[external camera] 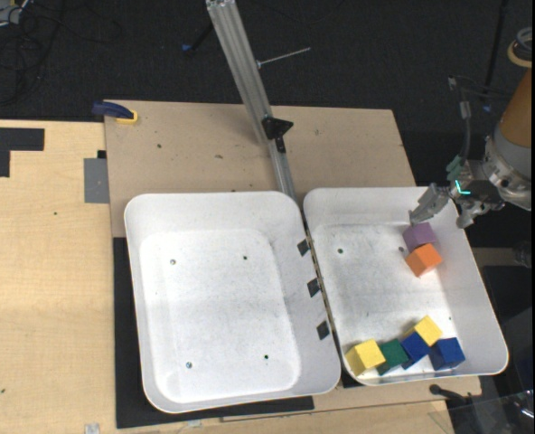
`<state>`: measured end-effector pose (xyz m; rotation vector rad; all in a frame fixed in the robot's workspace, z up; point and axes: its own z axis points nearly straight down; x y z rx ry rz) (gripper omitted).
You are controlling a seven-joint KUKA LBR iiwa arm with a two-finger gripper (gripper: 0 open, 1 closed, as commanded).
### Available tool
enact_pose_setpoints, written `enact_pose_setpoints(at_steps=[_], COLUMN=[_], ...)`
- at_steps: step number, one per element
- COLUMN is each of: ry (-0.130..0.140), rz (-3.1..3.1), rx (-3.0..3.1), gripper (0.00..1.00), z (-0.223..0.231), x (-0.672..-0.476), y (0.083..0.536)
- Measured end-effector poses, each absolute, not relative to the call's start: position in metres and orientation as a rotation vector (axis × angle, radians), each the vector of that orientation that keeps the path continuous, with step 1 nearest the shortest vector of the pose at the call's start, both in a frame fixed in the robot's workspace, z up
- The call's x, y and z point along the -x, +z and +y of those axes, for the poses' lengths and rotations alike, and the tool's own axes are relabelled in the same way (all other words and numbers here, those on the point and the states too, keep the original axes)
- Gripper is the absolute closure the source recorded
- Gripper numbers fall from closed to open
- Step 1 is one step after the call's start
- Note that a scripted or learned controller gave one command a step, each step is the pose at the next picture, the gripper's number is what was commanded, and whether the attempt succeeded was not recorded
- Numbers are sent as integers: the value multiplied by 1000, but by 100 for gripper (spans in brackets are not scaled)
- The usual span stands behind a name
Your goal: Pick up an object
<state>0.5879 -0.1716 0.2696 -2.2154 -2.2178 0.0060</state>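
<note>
In the right bin (367,242), a purple block (419,234) and an orange block (423,259) lie touching near the far right side. My gripper (448,210) hangs over that bin's far right corner, just above and to the right of the purple block. It is open, its fingers spread with nothing between them. One fingertip (427,207) is close above the purple block.
Along the right bin's near edge lies a cluster: a yellow block (368,355), a green block (394,354), blue blocks (446,353) and another yellow block (427,330). The left bin (218,297) sits alongside. A slanted metal rail (249,89) rises behind the bins.
</note>
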Motion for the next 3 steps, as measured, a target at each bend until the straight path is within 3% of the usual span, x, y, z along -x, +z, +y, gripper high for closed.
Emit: enact_pose_setpoints(at_steps=[1,3], ry=[2,8], rz=[-2221,-2216], rx=[2218,2215], gripper=[0,0], z=[-172,-156], x=[-589,-587], y=[272,156])
